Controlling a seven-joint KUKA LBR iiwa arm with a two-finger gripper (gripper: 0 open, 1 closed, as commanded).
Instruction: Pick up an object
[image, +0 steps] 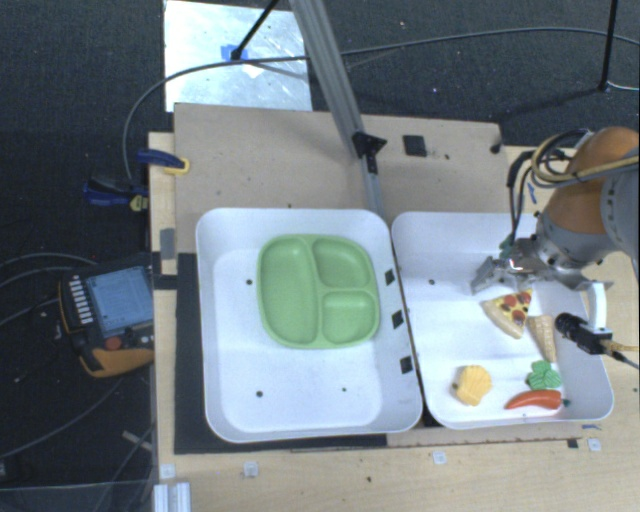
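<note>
Two white bins sit side by side on the bench, and all the action is in the right bin (430, 330), where the pincer (497, 275) hangs low over the floor near the back. Its two fingers look spread apart with nothing between them, so I'd call it open and empty.

Closest candidate is the pizza slice (508, 312), lying flat just in front of the pincer and a touch to its side, close but not touching as far as I can tell. Past that there's a cone-shaped piece (543, 337) right next to the slice, then farther toward the front edge a yellow lump (472, 384), a green leafy bit (545, 376) and a red pepper (533, 401). The green divided plate (318, 291) sits well off to the other side in the left bin (230, 400) and doesn't matter here.

My take on doing this well: go for the slice since it's nearest, but it's flat, so the fingers need to come right down to the bin floor and straddle its narrow width, not the long way. Centre over it first, then drop straight down. Watch the cone next door, since a sloppy approach could knock it or pinch both. The yellow lump stands taller and sits alone, so it might honestly be the easier grab.
</note>
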